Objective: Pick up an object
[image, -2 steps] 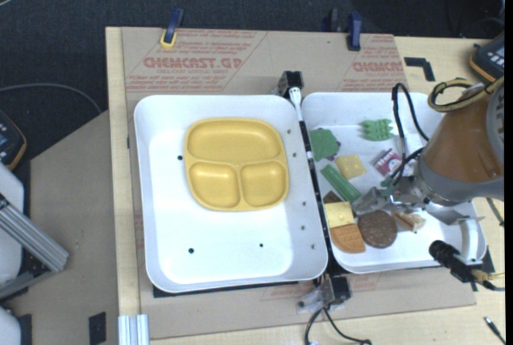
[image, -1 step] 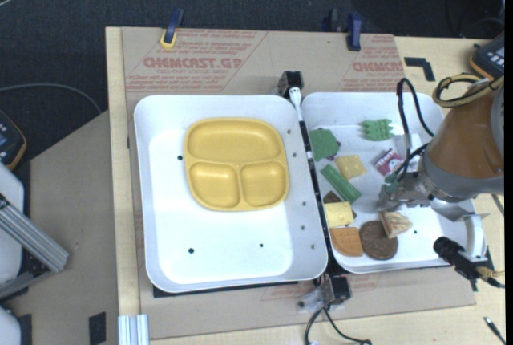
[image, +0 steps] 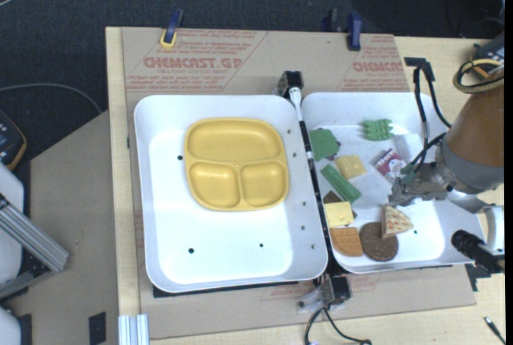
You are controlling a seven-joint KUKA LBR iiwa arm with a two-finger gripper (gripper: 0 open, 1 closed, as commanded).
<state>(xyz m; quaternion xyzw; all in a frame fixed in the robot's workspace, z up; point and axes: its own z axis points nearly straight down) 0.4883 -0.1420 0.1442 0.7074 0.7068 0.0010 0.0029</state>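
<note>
we can't tell the gripper (image: 403,199) fingers' state, low in the right bin (image: 417,112); the tan wedge (image: 395,221) lies just below them, looks light and stiff, so we'd pinch its flat sides.

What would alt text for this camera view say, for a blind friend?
A robot gripper hovers over toy food in the right white bin, just above a triangular sandwich piece. The left bin holds a yellow divided tray.

You can read "CHEMCAST G P" in red | on brown board (image: 240,54) | far of bins; rest illegible.
</note>
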